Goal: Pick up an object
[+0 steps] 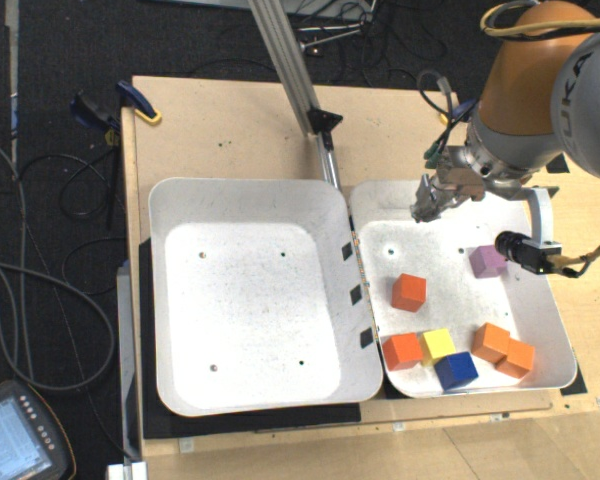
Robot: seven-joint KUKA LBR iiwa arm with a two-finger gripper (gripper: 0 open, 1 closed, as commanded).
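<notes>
From the camera above, we see the grey arm with its orange band reaching in from the right, its hand hanging over the far left corner of the right bin. We cannot tell whether the hand is wide or narrow, for it is small and dark against the bin's rim; we see nothing between its tips.

The things to pick all lie in the right bin. A purple block sits toward the right side, just beside a black fitting on a white bracket. An orange cube stands alone near the middle, well apart from the hand. Along the near edge we find a cluster: another orange block at the left, a yellow block touching it, and a blue block just in front of the yellow one. To the right of these lie two more orange blocks, pressed against each other near the bin's near right corner.

The left bin shows its speckled white floor. Both bins rest on the wooden worktop, where a metal strut slants down toward the gap between them. A blue and yellow clamp grips the worktop's far left edge.
</notes>
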